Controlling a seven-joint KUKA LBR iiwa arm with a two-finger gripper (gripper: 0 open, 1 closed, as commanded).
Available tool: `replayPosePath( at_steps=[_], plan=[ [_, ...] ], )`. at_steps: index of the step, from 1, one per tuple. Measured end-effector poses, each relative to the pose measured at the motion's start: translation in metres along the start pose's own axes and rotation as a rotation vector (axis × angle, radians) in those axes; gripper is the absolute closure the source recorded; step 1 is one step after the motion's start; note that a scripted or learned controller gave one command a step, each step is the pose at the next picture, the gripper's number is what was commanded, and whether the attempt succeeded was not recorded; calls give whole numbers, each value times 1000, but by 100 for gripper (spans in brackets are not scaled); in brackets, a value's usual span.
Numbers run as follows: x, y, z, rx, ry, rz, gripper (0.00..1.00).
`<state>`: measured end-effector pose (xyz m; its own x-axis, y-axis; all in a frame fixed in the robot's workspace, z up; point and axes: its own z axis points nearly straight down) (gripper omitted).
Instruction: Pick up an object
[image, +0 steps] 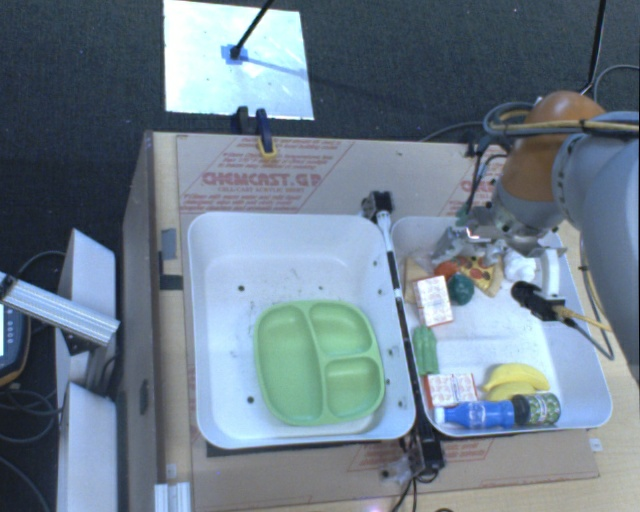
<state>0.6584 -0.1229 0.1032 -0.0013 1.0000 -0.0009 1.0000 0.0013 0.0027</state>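
A blue bottle (478, 415), dark jar (537, 408) and banana (516, 378) lie along the right bin's (578, 345) near edge, while the gripper (468, 243), whose grip I cannot tell, hangs over clutter at its far edge, so it should probably descend squarely onto one isolated item.

You are looking at dark grey carpet flooring (80, 90) around a brown cardboard-topped bench (300, 175) with red print. A shiny square metal plate (237, 60) lies on the carpet beyond it; white boxy equipment (85, 330) stands left.
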Motion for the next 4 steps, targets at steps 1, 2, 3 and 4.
replayPosePath(
  at_steps=[1,2,3,4],
  plan=[
    [-25,-52,14,-7,-3,-1,0],
    [-27,-50,3,-13,-6,-1,100],
    [-45,-54,-8,0,0,1,100],
    [-44,-54,-8,0,1,0,0]
  ],
)
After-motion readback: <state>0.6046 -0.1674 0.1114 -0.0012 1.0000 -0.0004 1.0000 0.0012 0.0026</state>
